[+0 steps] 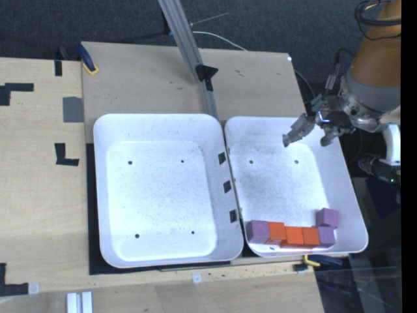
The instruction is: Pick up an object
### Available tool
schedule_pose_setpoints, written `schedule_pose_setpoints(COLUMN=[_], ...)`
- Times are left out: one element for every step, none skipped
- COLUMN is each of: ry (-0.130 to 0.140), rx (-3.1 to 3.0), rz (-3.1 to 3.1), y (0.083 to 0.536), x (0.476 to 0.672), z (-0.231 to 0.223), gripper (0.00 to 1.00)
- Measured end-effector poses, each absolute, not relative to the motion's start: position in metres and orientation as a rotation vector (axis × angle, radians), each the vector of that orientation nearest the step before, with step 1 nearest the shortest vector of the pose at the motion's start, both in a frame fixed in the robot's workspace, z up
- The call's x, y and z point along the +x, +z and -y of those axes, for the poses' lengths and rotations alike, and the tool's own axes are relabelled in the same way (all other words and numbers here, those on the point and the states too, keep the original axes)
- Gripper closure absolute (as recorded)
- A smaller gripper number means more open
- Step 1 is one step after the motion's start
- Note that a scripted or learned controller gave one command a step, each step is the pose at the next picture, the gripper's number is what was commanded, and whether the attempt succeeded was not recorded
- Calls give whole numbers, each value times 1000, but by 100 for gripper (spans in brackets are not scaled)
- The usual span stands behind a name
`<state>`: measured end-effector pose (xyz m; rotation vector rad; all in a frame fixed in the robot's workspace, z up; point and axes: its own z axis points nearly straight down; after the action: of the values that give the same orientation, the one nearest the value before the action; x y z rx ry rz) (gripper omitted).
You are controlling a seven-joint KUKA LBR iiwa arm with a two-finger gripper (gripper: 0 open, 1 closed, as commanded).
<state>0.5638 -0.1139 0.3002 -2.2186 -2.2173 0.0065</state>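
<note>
Several small blocks lie in a row along the near wall of the right bin (339,175): a purple block (258,230) at the left, orange blocks (294,235) in the middle, and purple blocks (328,218) stacked at the right end. My gripper (305,139) hangs over the far right part of that bin, well away from the blocks. It is open, its two fingers (294,134) spread apart with nothing between them.
The left bin (104,175) stands beside the right one, their rims touching in the middle. A slanted metal rail (184,34) crosses the bench behind the bins. A yellow and blue clip (88,60) lies at the board's far left corner.
</note>
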Motion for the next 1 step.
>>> schedule_pose_setpoints(ry=[5], rx=[-2220], rz=[2221], y=[283], x=[565], z=[116], gripper=[0])
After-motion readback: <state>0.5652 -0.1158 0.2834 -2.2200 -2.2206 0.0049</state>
